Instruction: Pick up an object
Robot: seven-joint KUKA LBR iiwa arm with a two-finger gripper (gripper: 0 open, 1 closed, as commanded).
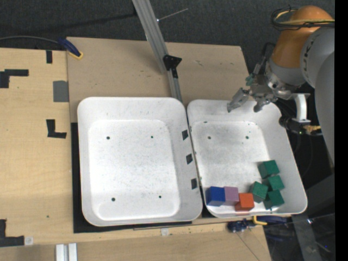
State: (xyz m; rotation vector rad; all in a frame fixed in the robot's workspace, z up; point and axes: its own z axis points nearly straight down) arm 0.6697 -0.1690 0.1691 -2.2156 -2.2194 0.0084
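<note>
The gripper [247, 103] is seen spread wide and empty above the far edge of the right bin [283, 140]; the blocks [255, 189] are clustered well apart, in its near corner.

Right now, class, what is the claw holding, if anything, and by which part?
Nothing. The claw is open above the far edge of the right bin, with no block between its fingers.

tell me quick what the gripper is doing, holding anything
gripper: open, holding nothing, raised over the far edge of the right bin, away from the blocks.
</note>
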